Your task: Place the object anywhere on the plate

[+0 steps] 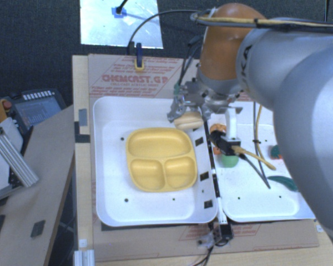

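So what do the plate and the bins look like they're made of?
The yellow plate looks like moulded plastic: uniform colour, rounded compartment ridges, soft sheen. The left bin and right bin look like thin white plastic, smooth, with rounded corners; it could be coated metal.

Green piece (229, 160) and teal piece (283, 183) in right bin (261, 206), pendant (36, 111) at left

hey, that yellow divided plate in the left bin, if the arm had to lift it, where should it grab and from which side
Probably the raised outer rim of the yellow plate, pinched from straight above. It lies flat in the left bin, so no underside is reachable. The edge facing the bin's left wall looks best: bare floor lies beside it, while the right edge sits close to the divider between the bins and the gripper hangs near the far corner.
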### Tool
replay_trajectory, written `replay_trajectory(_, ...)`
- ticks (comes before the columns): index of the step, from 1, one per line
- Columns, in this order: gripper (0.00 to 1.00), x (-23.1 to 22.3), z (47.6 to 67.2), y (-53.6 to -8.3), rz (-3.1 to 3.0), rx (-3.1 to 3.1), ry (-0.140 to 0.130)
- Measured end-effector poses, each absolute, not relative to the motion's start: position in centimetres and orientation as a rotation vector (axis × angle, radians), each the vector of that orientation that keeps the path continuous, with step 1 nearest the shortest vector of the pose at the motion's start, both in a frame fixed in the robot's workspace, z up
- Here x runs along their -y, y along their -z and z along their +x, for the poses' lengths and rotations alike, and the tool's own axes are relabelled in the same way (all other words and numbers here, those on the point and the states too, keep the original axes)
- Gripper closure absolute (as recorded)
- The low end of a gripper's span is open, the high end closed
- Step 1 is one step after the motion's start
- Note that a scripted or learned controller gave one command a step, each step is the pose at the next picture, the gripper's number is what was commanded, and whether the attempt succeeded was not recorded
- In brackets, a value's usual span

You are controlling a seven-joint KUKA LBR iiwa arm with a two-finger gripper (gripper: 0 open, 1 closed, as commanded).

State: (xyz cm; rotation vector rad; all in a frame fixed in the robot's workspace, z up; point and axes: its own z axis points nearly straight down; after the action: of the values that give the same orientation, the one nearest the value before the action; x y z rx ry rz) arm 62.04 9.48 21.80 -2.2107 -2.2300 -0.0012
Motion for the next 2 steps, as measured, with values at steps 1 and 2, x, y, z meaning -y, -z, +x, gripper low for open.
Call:
replay_trajectory(1,1.00,-11.4,63.0,-22.2,-2.215,2.229,0.004)
replay_trajectory(2,1.00,-10.8,61.9,-21.4,-2.220,2.222,-0.002)
